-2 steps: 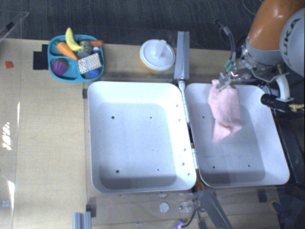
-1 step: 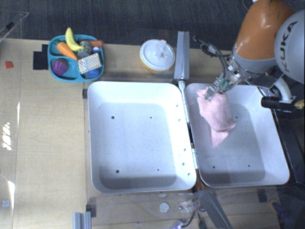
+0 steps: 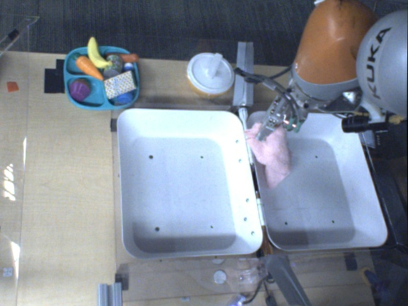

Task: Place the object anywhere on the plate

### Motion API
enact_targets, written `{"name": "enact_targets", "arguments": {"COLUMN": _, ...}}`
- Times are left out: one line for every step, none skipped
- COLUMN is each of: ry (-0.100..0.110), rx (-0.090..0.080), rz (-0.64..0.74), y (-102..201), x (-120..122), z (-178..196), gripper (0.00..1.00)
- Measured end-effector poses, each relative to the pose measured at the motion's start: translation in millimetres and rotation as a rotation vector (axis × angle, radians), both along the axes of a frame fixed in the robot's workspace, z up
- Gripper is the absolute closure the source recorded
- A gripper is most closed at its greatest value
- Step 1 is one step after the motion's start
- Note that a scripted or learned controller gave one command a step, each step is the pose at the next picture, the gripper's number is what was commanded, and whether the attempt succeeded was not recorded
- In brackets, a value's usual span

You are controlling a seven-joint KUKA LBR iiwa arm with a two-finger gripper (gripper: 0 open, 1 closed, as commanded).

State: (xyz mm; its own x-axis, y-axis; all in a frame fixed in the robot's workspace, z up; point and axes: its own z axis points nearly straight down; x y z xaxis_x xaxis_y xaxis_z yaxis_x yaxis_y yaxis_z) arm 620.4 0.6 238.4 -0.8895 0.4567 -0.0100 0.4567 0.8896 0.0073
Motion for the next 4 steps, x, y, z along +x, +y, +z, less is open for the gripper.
{"name": "enact_targets", "arguments": {"ry": -0.002, "rx": -0.003, "rz": 0.400, "y": 40.3, "x": -23.9, "z": 3.4, "gripper": 1.00}}
{"name": "enact_targets", "arguments": {"ry": 0.001, "rx": -0.004, "rz": 0.477, "y": 82.5, "x": -48.8, "z": 3.2, "gripper": 1.00}}
{"name": "enact_targets", "arguments": {"ry": 0.003, "rx": -0.003, "rz": 0.478, "y": 135.5, "x": -63.7, "z": -11.8, "gripper": 1.00}}
{"name": "enact_targets", "arguments": {"ry": 0.004, "rx": -0.002, "rz": 0.479, "y": 183.3, "x": -83.3, "z": -12.9, "gripper": 1.00}}
